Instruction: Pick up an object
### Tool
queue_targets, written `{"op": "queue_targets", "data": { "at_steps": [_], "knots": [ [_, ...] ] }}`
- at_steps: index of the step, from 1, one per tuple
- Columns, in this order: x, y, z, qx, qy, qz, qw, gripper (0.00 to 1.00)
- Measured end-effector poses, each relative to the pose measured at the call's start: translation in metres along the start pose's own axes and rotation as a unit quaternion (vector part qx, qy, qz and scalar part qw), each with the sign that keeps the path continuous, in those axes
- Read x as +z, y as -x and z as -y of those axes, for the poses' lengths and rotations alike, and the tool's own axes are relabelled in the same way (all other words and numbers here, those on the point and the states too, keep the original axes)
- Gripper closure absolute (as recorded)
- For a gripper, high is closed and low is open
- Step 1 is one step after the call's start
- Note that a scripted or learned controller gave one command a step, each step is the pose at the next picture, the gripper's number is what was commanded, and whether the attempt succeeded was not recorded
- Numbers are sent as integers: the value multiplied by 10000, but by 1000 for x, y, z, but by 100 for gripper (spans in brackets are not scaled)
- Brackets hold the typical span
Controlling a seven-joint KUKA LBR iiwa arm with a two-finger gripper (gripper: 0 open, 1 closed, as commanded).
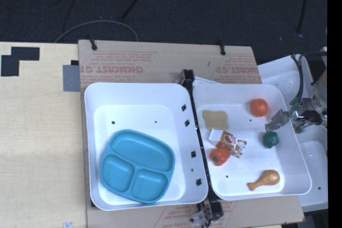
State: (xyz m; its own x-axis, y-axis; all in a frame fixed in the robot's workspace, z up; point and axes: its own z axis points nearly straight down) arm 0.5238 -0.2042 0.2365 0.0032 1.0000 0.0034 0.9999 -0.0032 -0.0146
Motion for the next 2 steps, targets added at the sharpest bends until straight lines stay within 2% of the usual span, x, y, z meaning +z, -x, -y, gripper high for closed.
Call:
{"op": "queue_targets", "data": {
  "at_steps": [1,2],
  "knots": [
    [-7,0,-2,-16,67,18,10000,0],
    [53,-1,-10,-16,51,9,10000,0]
  ]
}}
